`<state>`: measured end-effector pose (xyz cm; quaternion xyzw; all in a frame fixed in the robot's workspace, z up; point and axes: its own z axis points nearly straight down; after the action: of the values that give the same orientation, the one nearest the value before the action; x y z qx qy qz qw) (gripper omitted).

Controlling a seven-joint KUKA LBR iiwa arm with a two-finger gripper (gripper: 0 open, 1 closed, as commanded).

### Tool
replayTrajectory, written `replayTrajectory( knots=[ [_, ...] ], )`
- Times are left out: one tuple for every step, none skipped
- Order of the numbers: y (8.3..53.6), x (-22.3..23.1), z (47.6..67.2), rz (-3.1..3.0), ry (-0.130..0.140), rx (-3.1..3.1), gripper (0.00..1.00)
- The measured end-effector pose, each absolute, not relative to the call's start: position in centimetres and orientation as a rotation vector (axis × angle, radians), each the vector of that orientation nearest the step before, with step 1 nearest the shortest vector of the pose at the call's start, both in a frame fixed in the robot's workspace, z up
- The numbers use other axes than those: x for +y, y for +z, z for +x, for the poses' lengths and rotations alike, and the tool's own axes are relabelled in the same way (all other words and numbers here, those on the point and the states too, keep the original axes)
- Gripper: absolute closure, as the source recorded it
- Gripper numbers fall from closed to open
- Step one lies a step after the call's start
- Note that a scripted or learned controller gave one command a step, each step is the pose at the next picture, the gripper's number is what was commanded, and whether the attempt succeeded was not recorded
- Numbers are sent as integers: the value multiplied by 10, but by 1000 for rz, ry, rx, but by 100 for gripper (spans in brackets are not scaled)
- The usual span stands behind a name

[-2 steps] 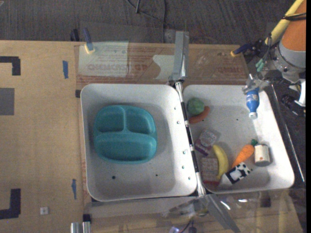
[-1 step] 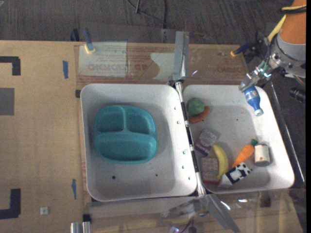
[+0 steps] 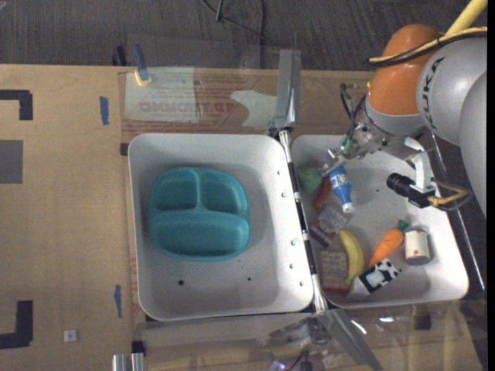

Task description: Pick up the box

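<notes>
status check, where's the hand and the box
Hand low over right bin's far left corner, above the bottle. Box flat at the near edge, untouched. Banana lies tight against it, carrot nearby.

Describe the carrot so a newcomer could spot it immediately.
Look in the right-hand white bin, toward its near right side. The carrot lies slanted between the yellow banana and a small white cylinder; it alone is orange with a green top.

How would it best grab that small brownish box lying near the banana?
Probably straight from above, pinching across the box's left and right long sides. It seems to lie flat on the bin floor, but the banana presses against its right side, leaving little finger room there.
</notes>
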<state>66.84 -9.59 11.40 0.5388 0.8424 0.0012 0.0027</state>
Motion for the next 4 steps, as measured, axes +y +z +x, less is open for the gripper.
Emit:
replayTrajectory(
  knots=[
    [187,-54,668,938,5,2989,100],
    [259,-73,655,908,4,2999,100],
    [112,-142,632,772,2,3040,100],
    [90,-138,606,648,2,3067,100]
  ],
)
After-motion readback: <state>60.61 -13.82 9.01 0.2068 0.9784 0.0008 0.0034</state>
